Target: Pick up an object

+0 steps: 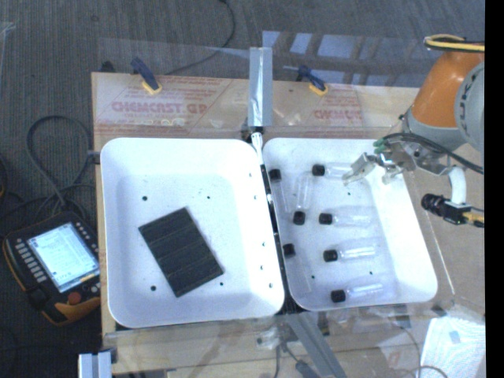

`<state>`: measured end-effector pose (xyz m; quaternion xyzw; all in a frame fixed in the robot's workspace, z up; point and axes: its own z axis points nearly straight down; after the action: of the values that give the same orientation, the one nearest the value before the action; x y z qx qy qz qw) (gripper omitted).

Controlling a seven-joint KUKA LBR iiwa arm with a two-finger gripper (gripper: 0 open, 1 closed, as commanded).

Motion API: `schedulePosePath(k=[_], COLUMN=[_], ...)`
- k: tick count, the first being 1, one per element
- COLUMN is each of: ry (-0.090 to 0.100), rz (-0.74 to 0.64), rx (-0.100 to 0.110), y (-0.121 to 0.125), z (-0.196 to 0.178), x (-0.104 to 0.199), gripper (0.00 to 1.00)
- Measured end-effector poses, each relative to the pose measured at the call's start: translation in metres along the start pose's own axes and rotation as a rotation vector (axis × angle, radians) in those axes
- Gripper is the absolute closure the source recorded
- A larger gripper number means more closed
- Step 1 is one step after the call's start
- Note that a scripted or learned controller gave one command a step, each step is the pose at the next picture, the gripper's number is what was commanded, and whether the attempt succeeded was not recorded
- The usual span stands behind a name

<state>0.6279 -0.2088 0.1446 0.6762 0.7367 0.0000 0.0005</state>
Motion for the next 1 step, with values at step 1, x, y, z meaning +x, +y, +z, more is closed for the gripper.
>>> schedulePosePath(k=[1], ry=[-0.002], rz=[0.022], rx=[0.0], y=[0.0421], z=[-0.0949], x=[0.0086], gripper=[0.0])
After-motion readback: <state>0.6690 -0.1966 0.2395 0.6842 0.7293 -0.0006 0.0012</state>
